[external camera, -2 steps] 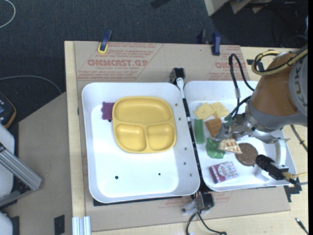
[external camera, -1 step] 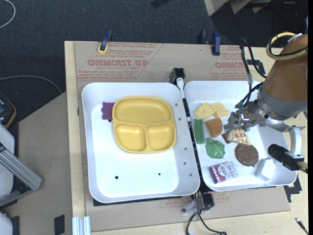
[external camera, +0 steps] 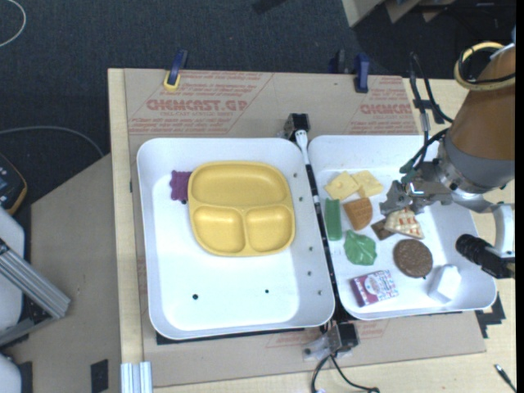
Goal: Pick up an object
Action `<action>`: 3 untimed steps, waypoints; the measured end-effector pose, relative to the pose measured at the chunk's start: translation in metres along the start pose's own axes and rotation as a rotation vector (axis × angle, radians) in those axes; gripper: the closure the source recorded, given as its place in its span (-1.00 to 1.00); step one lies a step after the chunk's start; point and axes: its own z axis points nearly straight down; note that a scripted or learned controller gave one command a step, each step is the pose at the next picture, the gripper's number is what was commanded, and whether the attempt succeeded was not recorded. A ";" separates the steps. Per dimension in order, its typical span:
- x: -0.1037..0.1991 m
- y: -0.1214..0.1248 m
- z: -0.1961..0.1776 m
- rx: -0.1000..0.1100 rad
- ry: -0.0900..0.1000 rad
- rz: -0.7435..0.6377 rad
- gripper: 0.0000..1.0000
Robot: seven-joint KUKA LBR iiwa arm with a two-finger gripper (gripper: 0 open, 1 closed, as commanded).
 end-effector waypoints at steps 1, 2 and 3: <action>0.042 0.032 0.010 0.002 0.002 -0.004 1.00; 0.091 0.059 -0.004 0.000 0.003 -0.006 1.00; 0.129 0.085 0.009 0.002 0.002 -0.004 1.00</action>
